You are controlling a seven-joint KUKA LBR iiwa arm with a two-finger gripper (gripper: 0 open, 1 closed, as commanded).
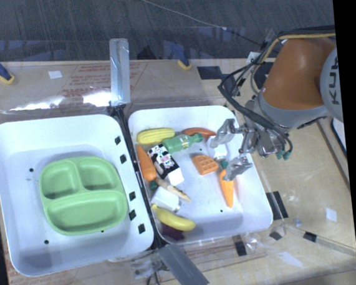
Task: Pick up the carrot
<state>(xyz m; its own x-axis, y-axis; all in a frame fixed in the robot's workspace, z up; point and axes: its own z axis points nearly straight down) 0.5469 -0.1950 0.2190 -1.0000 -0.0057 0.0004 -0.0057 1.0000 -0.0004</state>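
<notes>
The carrot (228,190) is short and orange. It lies in the right bin (253,210) near the right wall, with its tip pointing toward the front. My gripper (232,147) hangs over the right side of that bin, just behind the carrot. It is open: one finger (225,130) is toward the back and the other finger (239,165) is right at the carrot's thick end. Nothing is held between them.
The right bin also holds an orange waffle piece (204,164), a green bottle (181,143), a corn cob (155,135), a black-and-white carton (163,159), a long orange piece (145,164) and a banana (175,219). A green divided plate (81,195) lies in the left bin (11,161).
</notes>
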